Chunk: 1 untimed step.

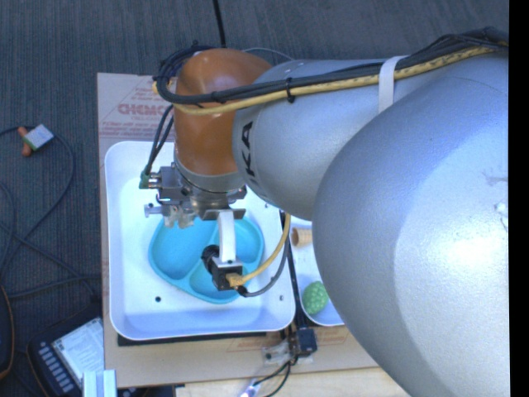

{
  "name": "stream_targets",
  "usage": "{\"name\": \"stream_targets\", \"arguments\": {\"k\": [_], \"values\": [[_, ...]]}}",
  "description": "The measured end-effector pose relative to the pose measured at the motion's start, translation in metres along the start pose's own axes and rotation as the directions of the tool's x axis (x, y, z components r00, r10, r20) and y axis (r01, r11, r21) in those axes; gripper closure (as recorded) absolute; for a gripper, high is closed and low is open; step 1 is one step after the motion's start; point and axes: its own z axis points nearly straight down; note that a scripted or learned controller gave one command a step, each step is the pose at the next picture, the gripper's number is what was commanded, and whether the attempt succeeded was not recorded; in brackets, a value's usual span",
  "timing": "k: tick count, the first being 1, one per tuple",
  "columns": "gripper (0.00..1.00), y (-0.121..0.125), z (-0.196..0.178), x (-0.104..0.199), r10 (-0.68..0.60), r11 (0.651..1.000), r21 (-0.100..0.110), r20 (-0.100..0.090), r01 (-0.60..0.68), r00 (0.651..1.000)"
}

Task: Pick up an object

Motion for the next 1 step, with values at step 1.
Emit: {"name": "stream_targets", "arguments": {"k": [1], "values": [[1.00, -0.0492, -0.0003, -0.0009, 0.001, 1.000, 0.000, 0.001, -0.001, 1.000]]}}
